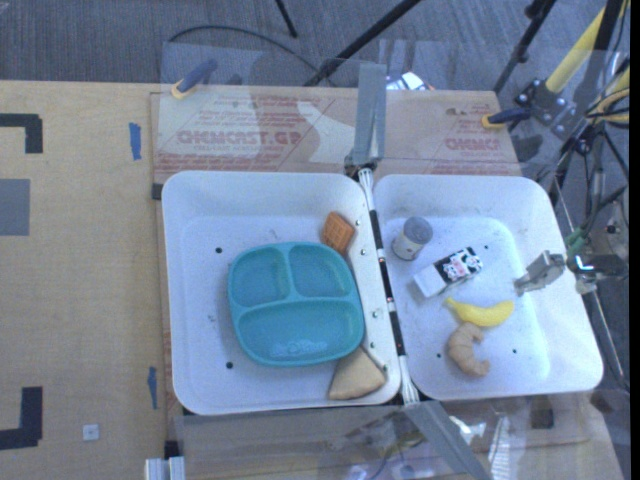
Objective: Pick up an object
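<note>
Yellow plastic banana [481, 313]: lying in right white bin [575, 363], nearest the pincer, not lifted.
Pincer [540, 271]: low at bin's right side, just beside banana; can't tell how wide it's open, nothing seen in it.
Progress: I judge approach only; grasp + lift left.
Others: tan croissant [468, 350], b/w carton [448, 271] untouched.
</note>
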Robot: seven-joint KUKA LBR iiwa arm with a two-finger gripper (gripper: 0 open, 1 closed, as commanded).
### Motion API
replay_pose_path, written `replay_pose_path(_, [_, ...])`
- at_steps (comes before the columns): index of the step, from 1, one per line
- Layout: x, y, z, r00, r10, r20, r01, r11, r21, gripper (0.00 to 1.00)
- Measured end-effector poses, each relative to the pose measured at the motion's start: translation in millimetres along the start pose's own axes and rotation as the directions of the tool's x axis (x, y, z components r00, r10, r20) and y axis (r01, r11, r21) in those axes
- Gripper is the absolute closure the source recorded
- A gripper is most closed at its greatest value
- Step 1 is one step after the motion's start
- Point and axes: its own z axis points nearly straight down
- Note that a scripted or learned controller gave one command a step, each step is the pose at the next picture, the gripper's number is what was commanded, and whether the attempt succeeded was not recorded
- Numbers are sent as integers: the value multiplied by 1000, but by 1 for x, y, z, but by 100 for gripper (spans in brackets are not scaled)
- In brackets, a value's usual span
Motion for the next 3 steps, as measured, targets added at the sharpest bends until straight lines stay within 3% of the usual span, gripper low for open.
replay_pose_path(1, [39, 30, 137, 999, -36, 4, 36, 999, -11, 0])
replay_pose_path(2, [47, 88, 162, 997, -76, 3, 76, 997, -7, 0])
replay_pose_path(3, [60, 119, 162, 992, -125, 3, 125, 992, -4, 0])
